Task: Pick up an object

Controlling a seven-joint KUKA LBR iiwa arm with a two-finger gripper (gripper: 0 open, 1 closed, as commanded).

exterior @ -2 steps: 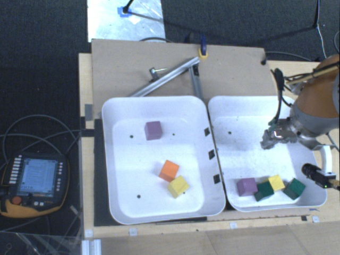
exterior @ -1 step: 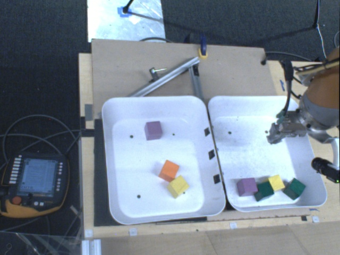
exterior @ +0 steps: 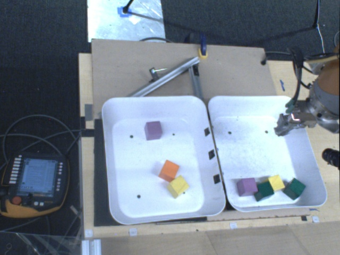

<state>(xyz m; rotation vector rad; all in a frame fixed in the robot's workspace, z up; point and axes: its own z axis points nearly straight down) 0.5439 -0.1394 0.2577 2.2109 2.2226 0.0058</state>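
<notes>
The robot's hand [exterior: 283,124] hovers over the right shallow white bin [exterior: 234,108], well apart from its small coloured blocks; its grip cannot be told.

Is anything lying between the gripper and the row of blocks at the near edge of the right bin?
Nothing visible does. The gripper sits over the right white bin's far right side; only bare bin floor separates it from the purple cube, two dark green blocks and small yellow cube.

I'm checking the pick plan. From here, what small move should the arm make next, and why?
Probably slide the hand toward the near edge of the right bin, because it sits over bare floor, while that bin's purple cube, two green cubes and yellow cube cluster along that edge.
</notes>
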